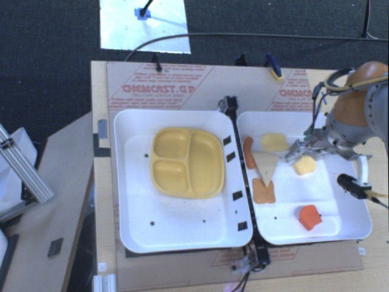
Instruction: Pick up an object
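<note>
Nearest the camera, the orange block [310, 216] sits untouched at the right bin's [358, 227] front. My gripper [302, 152] is low in that bin, fingers spread narrowly beside the yellow cube [305, 165], which rests on the floor, not between them. So nothing is lifted yet; closing and raising remain. Behind the bins, the board [182, 81] reads "CHEMCAST GP".

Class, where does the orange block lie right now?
The orange block lies in the right bin, near its front right corner, away from the gripper.
</note>
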### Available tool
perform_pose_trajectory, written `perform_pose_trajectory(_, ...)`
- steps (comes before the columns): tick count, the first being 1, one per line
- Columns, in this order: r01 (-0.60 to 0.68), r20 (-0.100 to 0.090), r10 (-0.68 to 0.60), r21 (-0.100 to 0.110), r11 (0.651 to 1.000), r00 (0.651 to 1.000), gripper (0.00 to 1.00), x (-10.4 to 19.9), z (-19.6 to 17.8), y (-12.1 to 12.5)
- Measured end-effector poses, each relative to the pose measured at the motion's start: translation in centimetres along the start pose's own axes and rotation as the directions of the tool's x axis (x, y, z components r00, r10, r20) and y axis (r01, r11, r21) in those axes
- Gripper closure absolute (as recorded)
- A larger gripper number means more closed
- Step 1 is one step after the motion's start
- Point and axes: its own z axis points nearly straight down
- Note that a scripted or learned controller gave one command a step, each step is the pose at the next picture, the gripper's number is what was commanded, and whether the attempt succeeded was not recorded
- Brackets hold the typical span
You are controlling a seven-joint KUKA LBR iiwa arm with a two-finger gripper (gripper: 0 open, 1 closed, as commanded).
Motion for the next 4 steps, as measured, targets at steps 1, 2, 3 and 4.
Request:
perform_pose_trajectory(1,0.002,-0.003,-0.002,-0.001,1.000,1.000,1.00,0.1,-1.0,0.2)
perform_pose_trajectory(2,0.004,0.002,-0.004,-0.006,1.000,1.000,1.00,-0.1,-7.1,0.3)
perform_pose_trajectory(3,0.006,0.001,-0.006,-0.006,1.000,1.000,1.00,0.7,-11.6,0.8)
perform_pose_trajectory(4,0.007,0.002,-0.007,-0.007,1.000,1.000,1.00,1.3,-16.7,1.9)
